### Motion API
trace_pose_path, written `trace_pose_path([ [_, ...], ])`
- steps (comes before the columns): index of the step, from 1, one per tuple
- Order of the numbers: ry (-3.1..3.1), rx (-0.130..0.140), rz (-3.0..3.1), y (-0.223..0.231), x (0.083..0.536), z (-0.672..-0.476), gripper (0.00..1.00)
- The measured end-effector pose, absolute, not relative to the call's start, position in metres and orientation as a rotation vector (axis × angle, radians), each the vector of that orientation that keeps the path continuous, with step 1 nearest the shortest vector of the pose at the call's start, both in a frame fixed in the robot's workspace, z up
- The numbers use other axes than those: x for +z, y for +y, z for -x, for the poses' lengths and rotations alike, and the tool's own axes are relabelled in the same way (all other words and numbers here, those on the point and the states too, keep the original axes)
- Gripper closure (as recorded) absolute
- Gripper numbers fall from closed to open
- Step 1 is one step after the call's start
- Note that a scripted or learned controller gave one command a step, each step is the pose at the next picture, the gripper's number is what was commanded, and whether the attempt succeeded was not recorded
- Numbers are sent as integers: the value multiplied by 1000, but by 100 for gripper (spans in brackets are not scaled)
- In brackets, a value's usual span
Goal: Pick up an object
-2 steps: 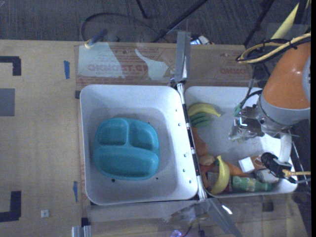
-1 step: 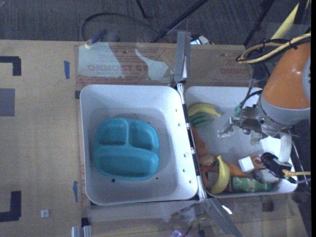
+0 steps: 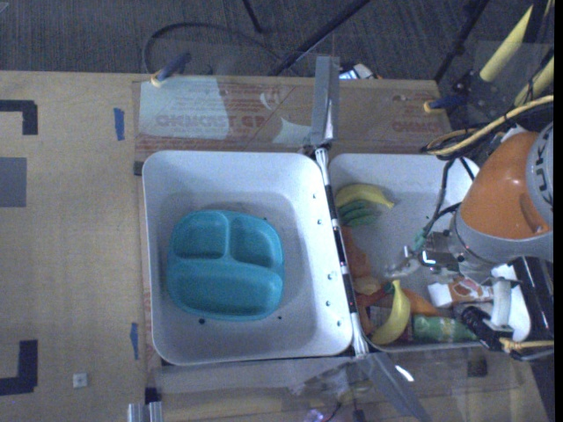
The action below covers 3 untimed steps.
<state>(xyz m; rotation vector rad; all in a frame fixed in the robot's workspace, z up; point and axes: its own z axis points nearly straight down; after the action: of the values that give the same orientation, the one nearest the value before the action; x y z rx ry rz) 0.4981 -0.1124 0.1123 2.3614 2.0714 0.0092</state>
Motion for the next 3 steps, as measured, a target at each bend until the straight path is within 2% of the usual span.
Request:
trace_pose_path([
  [1,2040,5,-2383,-151,86,-535,0],
  [2,2037,8,-2382,-151,97,-536,100],
  [3,2037,8,-2382,-151,97,-536,0],
])
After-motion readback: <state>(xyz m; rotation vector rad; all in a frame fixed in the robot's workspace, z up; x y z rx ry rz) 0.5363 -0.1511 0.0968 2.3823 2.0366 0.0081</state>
